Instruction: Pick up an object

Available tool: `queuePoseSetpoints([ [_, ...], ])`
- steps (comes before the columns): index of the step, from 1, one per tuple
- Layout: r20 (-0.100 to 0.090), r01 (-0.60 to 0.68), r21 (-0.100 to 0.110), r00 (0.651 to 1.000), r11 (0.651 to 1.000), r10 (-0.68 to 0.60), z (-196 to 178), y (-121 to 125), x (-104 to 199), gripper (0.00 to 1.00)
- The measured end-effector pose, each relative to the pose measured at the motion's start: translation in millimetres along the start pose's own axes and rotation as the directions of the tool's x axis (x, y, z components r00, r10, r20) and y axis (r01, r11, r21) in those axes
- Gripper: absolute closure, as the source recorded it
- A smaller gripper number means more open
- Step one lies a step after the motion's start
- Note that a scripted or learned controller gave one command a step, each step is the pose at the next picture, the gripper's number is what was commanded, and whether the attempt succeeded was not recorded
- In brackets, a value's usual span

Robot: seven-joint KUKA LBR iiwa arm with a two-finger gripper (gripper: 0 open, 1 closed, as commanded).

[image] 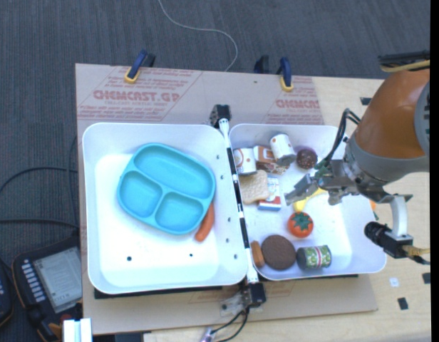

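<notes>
Camera view, setting: we look down on a surface (169, 91) carrying two shallow white bins, the left bin (98, 262) and the right bin (362, 262), side by side.
Left bin: we see a blue divided plate (166, 187) with an orange carrot (204, 224) touching its lower right edge.
Right bin: we see a cluster of toy foods, among them a red tomato (301, 224), a brown round cookie (279, 251), a green can (314, 256), a slice of toast (253, 186) and a small white cup (281, 147).
Arm: it reaches in from the right over the right bin.
Pincer (305, 188): its dark fingers appear slightly apart with nothing between them, though we cannot be sure.
Nearest things: the tomato lies just below the pincer, apart from it; a small yellow piece (299, 205) sits between them.
</notes>
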State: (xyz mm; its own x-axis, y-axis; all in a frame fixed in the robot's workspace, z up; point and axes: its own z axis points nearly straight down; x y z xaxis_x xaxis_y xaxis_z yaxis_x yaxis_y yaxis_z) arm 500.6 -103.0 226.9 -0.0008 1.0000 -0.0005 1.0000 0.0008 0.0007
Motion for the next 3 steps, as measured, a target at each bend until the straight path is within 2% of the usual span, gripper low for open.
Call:
queuePoseSetpoints([
  [1, 0.0, -0.001, 0.004, 1.0, 1.0, 0.001, 115.4, 39.8, -18.1, 0.0],
  [2, 0.0, -0.001, 0.003, 1.0, 1.0, 0.001, 105.7, 40.1, -18.0, 1.0],
  [3, 0.0, -0.001, 0.005, 1.0, 1.0, 0.001, 96.5, 39.7, -17.9, 1.0],
])
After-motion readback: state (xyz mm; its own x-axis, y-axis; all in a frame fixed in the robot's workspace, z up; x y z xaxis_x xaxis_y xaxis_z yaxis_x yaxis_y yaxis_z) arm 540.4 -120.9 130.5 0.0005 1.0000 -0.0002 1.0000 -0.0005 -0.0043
